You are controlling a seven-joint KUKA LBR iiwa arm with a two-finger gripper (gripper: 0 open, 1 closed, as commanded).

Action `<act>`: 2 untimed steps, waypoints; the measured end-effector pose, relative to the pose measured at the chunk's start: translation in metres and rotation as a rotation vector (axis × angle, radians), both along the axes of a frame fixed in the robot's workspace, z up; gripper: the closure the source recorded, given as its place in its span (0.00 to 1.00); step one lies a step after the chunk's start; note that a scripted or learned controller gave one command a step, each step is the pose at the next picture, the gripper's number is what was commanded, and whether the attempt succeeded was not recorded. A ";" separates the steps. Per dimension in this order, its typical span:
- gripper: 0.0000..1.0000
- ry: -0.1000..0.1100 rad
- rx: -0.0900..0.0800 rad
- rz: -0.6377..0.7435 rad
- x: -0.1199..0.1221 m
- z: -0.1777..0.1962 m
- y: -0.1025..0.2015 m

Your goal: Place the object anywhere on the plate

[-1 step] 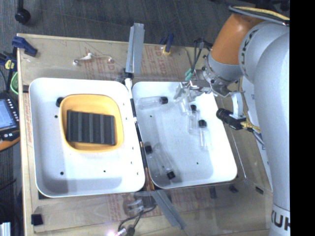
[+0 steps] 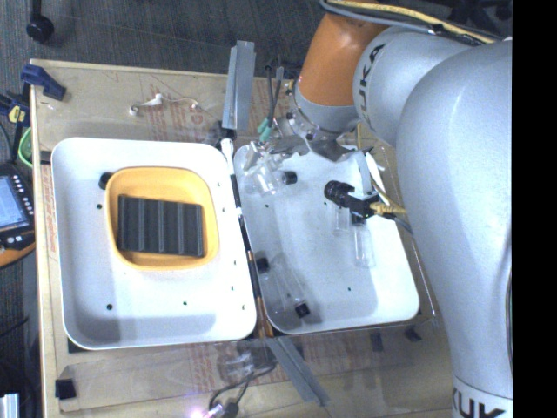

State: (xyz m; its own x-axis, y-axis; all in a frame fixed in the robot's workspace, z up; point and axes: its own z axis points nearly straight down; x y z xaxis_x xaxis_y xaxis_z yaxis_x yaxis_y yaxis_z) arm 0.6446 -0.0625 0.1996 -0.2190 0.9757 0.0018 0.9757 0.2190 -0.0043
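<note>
Overhead view of the bench [image 2: 104,94], on which two shallow white bins are sitting side by side. The left bin [image 2: 78,303] is holding a yellow plate [image 2: 161,178], a rounded square lying flat toward the bin's far half. The object [image 2: 162,225], a dark grey rectangular block, is lying flat on the plate. Its upper face is showing several parallel ribs running from far to near, with darker grooves between them. The block is covering most of the plate's middle and is sitting a little toward the near edge, with yellow rim showing on all sides. The grey arm [image 2: 452,146], its orange band [image 2: 335,59] uppermost, is reaching in from the right. It is carrying the gripper [image 2: 264,162] above the far left corner of the right bin [image 2: 392,299], just beside the wall dividing the bins and well apart from the block. Whether the claw is spread or pressed together cannot be told from this view. A metal bar [image 2: 238,85] is lying on the bench beyond the bins.
</note>
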 end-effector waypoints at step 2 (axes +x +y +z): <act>1.00 0.001 0.000 0.268 -0.027 -0.009 0.057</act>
